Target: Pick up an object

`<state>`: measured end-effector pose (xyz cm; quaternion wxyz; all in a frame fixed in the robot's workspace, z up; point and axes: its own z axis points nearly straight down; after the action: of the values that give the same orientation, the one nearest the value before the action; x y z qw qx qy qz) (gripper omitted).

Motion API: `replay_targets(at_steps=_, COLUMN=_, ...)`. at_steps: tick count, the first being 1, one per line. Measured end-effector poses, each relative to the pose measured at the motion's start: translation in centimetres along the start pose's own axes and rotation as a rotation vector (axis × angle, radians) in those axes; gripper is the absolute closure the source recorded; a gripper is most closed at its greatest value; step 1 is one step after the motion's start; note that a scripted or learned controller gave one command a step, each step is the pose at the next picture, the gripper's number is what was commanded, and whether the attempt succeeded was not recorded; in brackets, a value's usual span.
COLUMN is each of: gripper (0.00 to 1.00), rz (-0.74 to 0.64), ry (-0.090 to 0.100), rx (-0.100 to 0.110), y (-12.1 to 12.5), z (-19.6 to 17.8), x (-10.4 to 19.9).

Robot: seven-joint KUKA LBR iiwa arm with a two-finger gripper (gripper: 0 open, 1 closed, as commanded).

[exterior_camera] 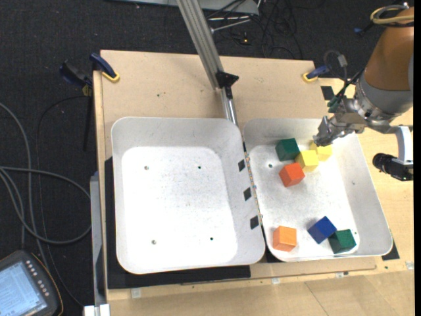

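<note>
Gripper [325,139] low over right bin [368,196] far corner, tip at small yellow block [323,152], likely chosen since it sits at cluster edge. Grasp can't be judged from this angle. Larger yellow block [306,160], green block [287,149], red-orange block [291,174] crowd just beside. Left bin [125,176] unused.

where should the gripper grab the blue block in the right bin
Grip the blue block from straight above, across the pair of side faces that point toward the bin's middle and its near rim. It sits turned diamond-wise, so rotate the wrist to match. The other pair is poorer: the dark green block sits close against one of them.
</note>
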<state>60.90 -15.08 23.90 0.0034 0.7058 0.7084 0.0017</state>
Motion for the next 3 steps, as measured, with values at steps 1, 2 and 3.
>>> replay_targets(at_steps=1, gripper=1.00, rz=0.001, ry=0.001, rx=0.004, y=0.1, z=-1.0, x=0.0)
replay_targets(at_steps=2, gripper=1.00, rz=-0.004, ry=0.004, rx=0.008, y=0.2, z=0.2, x=5.3)
replay_targets(at_steps=3, gripper=1.00, rz=-0.006, ry=0.005, rx=0.008, y=0.5, z=0.2, x=11.9)
